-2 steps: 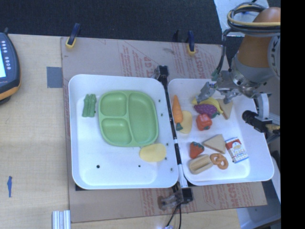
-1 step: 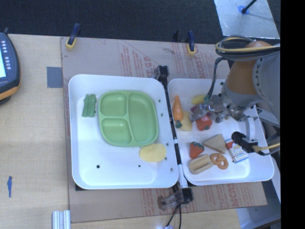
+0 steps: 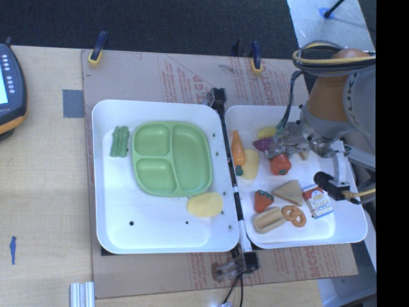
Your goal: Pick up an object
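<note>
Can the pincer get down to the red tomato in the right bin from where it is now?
Probably yes. The pincer hangs just above the red tomato in the right bin. The purple piece and the carrot lie close by, so it may touch them.

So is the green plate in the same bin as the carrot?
No, the green plate lies in the left bin, while the carrot lies in the right bin.

Tool (image 3: pixel 285 147) low over right bin (image 3: pixel 348 232), among toy food.
</note>
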